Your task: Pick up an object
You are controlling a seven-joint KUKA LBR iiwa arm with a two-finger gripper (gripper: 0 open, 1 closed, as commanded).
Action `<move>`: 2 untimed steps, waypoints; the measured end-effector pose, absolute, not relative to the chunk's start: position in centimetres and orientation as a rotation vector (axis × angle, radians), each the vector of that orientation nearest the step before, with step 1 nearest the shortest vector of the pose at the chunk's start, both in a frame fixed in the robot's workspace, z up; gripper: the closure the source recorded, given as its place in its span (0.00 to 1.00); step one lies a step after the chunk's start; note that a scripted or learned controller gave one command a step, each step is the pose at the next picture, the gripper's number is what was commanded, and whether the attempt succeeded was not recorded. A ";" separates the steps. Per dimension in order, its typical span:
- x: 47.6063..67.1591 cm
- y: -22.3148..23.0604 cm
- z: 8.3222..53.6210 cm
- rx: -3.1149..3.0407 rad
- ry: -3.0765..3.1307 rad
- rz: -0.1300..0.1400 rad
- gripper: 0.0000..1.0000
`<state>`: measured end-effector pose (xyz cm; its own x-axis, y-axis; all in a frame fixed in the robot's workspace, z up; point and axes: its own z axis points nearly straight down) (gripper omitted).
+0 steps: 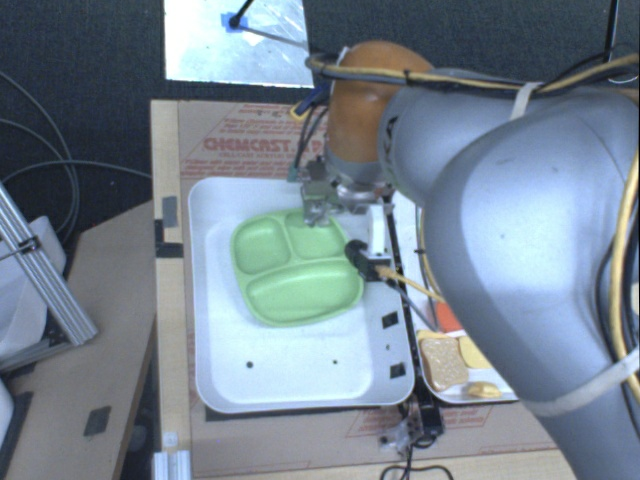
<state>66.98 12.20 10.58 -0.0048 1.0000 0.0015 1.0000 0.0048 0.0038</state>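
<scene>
A light green divided plate (295,273) with three compartments lies in the middle of the left white bin (215,298). My gripper (318,211) hangs at the plate's far rim, just above the ridge between the two small compartments. The large grey arm, with its orange band, reaches in from the right and covers most of the right bin. I see nothing held under the gripper.
In the visible near corner of the right bin (490,398) lie a slice of toast (445,360), a small yellow piece (483,390) and a red-orange item (447,318) partly under the arm. A cardboard sheet (240,138) lies beneath the bins.
</scene>
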 end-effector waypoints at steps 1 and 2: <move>67.1 8.4 34.5 2.212 2.212 0.023 1.00; 65.8 14.9 29.9 2.213 2.232 0.002 1.00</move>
